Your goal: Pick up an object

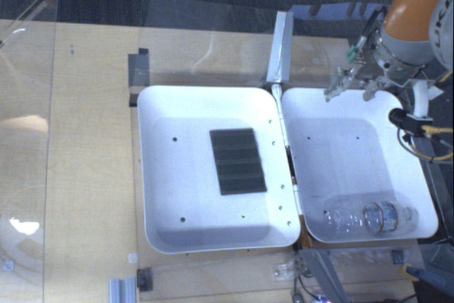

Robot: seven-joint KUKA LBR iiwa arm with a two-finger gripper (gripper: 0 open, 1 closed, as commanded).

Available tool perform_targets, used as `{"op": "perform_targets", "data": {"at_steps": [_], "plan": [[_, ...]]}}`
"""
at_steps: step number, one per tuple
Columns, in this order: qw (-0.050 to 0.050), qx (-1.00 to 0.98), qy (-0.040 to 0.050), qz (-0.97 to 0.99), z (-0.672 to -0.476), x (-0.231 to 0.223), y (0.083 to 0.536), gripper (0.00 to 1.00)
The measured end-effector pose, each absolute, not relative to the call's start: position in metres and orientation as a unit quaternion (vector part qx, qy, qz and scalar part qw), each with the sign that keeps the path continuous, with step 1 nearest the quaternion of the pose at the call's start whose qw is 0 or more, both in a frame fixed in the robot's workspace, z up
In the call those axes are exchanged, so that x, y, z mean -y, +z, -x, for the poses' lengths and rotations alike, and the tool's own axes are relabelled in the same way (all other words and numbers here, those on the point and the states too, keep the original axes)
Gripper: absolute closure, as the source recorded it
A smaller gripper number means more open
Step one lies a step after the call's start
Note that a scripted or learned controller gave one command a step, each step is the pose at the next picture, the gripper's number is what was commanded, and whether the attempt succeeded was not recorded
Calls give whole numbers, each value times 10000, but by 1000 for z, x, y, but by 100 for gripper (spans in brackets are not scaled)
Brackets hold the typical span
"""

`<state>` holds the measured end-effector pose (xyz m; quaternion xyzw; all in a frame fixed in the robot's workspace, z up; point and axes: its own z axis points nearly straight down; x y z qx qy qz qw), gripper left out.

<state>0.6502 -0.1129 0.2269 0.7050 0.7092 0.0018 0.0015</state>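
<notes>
Clear plastic bottle (369, 217) lies at your right bin's (340, 145) near edge; the gripper (352, 86) hovers at its far edge, jaws spread, holding nothing.

The arm (418, 0) enters from the upper right, its orange band visible. The gripper (352, 89) points down-left.

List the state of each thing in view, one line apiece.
Dark ribbed rectangular pad: lying flat at the middle of the left white bin, touched by nothing.
Clear plastic bottle: lying on its side at the near edge of the right white bin, ungrasped.
Gripper: raised over the right bin's far edge, away from the bottle, holding nothing visible.
</notes>
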Motion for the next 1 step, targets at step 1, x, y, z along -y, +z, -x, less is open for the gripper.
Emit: {"op": "perform_targets", "data": {"at_steps": [1], "plan": [[4, -6335, 9, -7738, -567, 121, 136, 0]]}}
